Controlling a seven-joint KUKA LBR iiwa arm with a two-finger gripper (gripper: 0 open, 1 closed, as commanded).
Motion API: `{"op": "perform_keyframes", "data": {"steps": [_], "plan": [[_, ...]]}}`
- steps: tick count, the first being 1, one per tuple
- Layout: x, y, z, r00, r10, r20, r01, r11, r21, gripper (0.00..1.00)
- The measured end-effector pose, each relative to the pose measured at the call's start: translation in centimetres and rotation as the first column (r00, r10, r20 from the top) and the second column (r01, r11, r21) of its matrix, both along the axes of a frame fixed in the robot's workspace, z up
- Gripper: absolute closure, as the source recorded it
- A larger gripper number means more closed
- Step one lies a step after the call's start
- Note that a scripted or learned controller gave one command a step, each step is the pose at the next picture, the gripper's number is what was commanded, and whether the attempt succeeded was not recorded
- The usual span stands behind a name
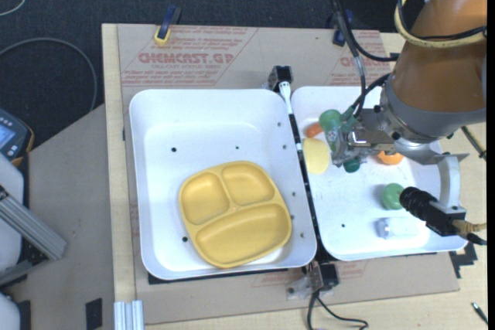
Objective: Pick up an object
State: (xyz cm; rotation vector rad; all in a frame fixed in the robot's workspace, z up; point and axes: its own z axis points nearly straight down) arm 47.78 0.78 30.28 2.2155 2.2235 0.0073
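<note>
My gripper (346,144) hangs low over the left part of the right bin (340,239), under the grey and orange arm. A pale yellow rounded object (315,156) lies just left of it, against the bin's left wall. A small orange piece (312,130) and a green rounded piece (330,120) sit just above and left of the gripper. Another orange object (389,159) lies partly hidden under the wrist on its right. Further forward lie a green ball (392,195) and a small pale grey object (384,227).
The left bin (155,120) holds a yellow divided plate (234,212) in its front half. A black cable fitting (427,209) from the arm crosses over the right bin near the green ball. The bins stand on a cardboard-covered bench (193,54).
</note>
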Motion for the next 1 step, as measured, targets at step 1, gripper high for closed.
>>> {"op": "perform_keyframes", "data": {"steps": [1], "plan": [[0.23, 6.32, 7.87, 1.0, 0.005, 0.005, -0.005, 1.0, 0.001, 1.0]]}}
